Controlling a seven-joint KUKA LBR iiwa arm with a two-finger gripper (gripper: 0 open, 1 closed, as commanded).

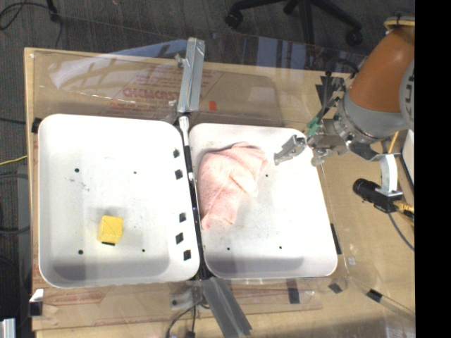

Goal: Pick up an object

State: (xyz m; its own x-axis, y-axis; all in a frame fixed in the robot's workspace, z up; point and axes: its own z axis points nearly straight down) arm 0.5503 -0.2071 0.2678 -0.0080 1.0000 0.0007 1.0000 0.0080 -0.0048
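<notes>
Camera view, from above and at a slant, gives me two loose things to count: one pink cloth (227,182) and one yellow block (110,229). Taking the cloth as my landmark, it lies crumpled in the right bin (310,255), bunched against that bin's left wall and reaching toward its far edge. My end effector (289,149) hangs just to the right of the cloth's upper corner, over bare bin floor, with nothing between its fingers; whether those fingers are spread or closed I cannot tell at this angle. My arm (377,83), with its orange band above the wrist, comes in from farther right of the cloth. The yellow block sits well to the left of the cloth, in the left bin (70,146), toward that bin's near side.

There are two shallow white bins, side by side, and a metal rail (189,83) runs back from the seam between them, beyond the cloth. The bench (366,273) under them is pale wood, with a clear sheet (127,76) laid over its far part. Some reddish print shows under that sheet, too faint for me to read. Beyond the bench is dark carpet (141,5), and the black base of an office chair (296,9) stands on it.
</notes>
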